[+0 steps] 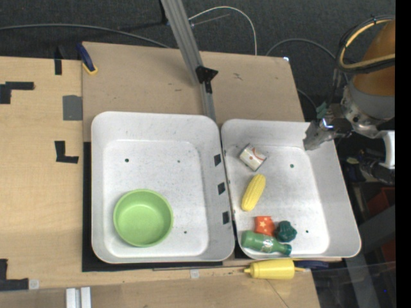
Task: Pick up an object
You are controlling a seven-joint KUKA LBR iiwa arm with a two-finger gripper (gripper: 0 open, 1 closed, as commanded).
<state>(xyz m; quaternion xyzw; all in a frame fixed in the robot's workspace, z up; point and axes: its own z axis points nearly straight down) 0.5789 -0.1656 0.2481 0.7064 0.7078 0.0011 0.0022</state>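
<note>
Gripper at right bin 2 o'clock rim; jaws state: cannot tell. Corn cob mid-bin, long axis 1-to-7 o'clock. Small white can at its 12. Green bottle lies along near wall, 3-to-9. Green bowl in left bin.

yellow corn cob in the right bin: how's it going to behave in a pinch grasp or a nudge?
The corn cob looks rounded and tapered, so it will probably roll sideways if nudged. It seems a moulded toy, likely rigid and light. Its surface looks smooth, so it may slip from a pinch near either tip; gripping across the middle seems safer. It lies apart from the other items, leaving room around it.
</note>
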